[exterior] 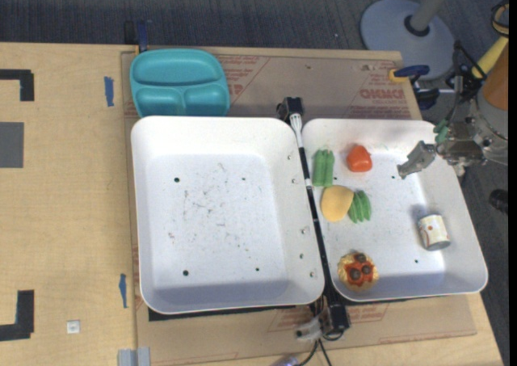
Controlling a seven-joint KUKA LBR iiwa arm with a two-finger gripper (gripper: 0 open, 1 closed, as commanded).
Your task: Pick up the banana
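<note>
The only yellow thing, a short rounded banana-coloured piece [337,203], lies in the right bin [460,275] close to its left wall. It touches a green vegetable [360,206] on its right. My gripper [406,167] hangs over the upper right part of the same bin, pointing down and to the left. It is well to the right of the yellow piece and slightly farther back, with nothing seen in it.
The right bin also holds a green pod [323,167], a red-orange pepper [359,158], a small can [434,231] and a round brown toy [358,271]. The left bin [145,195] adjoins it. A teal divided tray [179,82] sits behind the left bin.
</note>
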